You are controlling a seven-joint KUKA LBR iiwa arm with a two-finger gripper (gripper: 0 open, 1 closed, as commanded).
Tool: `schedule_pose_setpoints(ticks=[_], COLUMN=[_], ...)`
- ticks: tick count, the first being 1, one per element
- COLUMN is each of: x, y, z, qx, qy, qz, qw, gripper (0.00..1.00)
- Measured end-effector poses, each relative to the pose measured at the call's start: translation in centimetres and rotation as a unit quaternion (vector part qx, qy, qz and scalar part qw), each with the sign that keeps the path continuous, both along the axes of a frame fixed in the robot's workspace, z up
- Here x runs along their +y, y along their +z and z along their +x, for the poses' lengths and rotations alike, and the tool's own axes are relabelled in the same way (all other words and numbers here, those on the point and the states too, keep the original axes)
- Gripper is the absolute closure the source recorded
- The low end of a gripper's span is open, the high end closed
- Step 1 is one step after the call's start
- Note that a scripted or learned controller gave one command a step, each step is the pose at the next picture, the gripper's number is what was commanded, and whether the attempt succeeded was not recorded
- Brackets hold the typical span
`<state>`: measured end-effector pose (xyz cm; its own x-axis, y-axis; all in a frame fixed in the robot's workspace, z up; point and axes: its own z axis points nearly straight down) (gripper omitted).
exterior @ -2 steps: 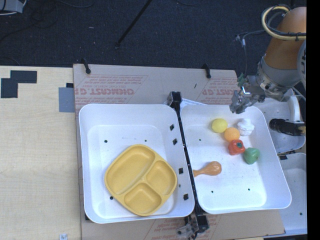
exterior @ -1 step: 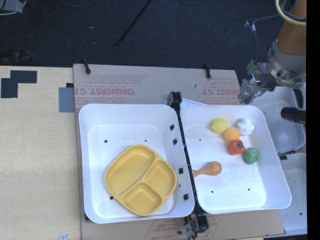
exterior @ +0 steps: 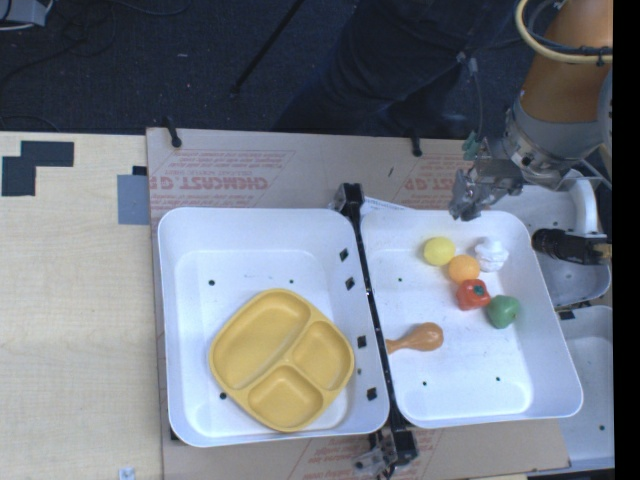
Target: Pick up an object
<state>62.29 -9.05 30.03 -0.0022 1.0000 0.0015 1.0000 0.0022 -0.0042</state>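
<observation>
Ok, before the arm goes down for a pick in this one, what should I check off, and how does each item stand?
1. Gripper above the right bin: ok, at its far rim.
2. Gripper free of any object: ok, nothing seen between its fingers.
3. Gripper directly over a target: not ok, the yellow ball lies nearer the camera.
4. Target isolated: not ok, the orange ball, white piece, red piece and green piece crowd together.
5. Easier option: ok, the drumstick-shaped toy lies alone.

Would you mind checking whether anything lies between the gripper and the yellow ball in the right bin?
Nothing visible does. The gripper sits at the far rim of the right bin, and only bare white floor separates it from the yellow ball.
</observation>
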Motion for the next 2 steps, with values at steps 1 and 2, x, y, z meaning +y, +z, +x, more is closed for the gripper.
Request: schedule_pose_setpoints(ticks=[1,2], x=[5.8,10.8], y=[-0.9,-1.2], z=[-1.7,-3.3], qx=[0.000,0.000], qy=[0.001,0.000], qz=[0.0000,-0.0003], qw=[1.0000,1.0000], gripper=[1.00,1.00])
